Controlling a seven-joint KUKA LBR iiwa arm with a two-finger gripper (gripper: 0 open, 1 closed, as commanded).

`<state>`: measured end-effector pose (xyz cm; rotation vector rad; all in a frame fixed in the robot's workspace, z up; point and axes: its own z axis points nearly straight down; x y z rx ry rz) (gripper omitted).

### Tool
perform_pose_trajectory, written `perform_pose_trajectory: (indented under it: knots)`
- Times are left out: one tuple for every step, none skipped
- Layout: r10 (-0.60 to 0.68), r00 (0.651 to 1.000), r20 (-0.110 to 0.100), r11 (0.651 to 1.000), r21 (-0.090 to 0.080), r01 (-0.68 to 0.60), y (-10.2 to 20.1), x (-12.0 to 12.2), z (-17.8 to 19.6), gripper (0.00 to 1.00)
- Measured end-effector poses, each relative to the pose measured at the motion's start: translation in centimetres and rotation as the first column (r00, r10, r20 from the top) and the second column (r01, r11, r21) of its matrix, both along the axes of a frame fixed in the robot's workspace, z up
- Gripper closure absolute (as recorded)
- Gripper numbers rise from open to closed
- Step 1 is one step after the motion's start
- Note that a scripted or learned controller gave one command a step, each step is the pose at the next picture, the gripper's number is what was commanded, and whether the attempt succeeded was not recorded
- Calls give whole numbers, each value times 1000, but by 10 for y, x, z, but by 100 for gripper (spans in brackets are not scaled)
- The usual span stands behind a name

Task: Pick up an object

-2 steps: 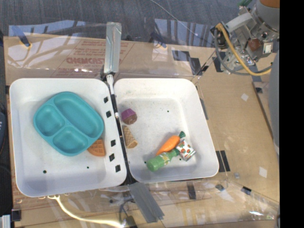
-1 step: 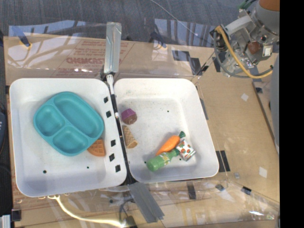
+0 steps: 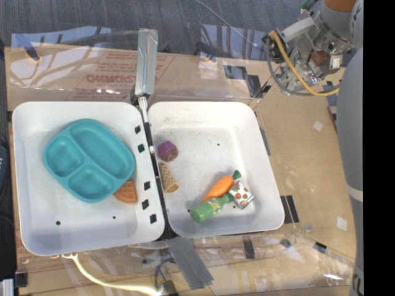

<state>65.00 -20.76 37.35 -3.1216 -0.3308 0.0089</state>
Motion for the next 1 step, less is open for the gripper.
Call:
perform_pose_trajectory:
  knots:
    - [-1, 1000, 7, 1000, 0, 1, -1, 0, 39, 100]
